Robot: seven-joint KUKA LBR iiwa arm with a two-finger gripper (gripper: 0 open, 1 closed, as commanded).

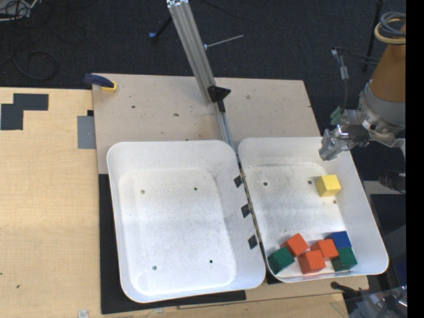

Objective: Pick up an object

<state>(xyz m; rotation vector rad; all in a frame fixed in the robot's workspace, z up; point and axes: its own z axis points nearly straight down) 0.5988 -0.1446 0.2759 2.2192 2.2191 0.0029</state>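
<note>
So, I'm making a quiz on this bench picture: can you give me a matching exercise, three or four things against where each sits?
Things:
1. yellow block
2. blue block
3. pincer
4. blue clamp

Places:
A. far left corner of the wooden board
B. above the right bin's far right edge
C. alone in the right bin's middle right
D. in the cluster at the right bin's near corner

Pairs: 1-C, 2-D, 3-B, 4-A

**Plenty of room in the right bin, just watch the corner pile**

Most of the right bin (285, 177) floor is open. The yellow block (328, 185) sits alone near the far right wall. Orange, green and blue blocks (314, 252) crowd the near corner, touching each other.
</note>
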